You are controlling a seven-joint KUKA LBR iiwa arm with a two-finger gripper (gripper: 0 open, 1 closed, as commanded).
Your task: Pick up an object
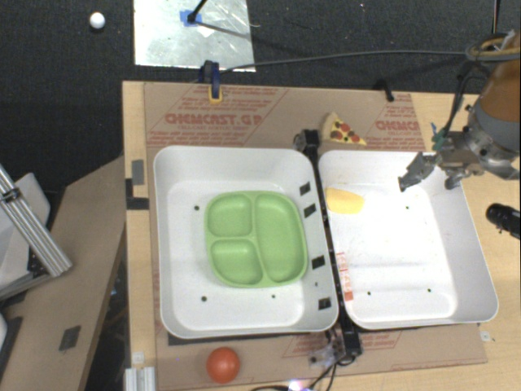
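A small yellow object (345,201) lies flat in the right bin (423,300), near its back left corner. My gripper (430,177) hangs over the back right part of that bin, to the right of the yellow object and apart from it. Its two dark fingers (409,176) are spread open and nothing is between them. The left bin (175,218) holds a green plate (255,238) with three compartments.
A toy pizza slice (343,130) lies on the bench just behind the bins' shared corner. A red ball (223,364) rests on the bench in front of the left bin. A blue clamp (212,78) grips the board's back edge. A metal rail (32,230) stands at far left.
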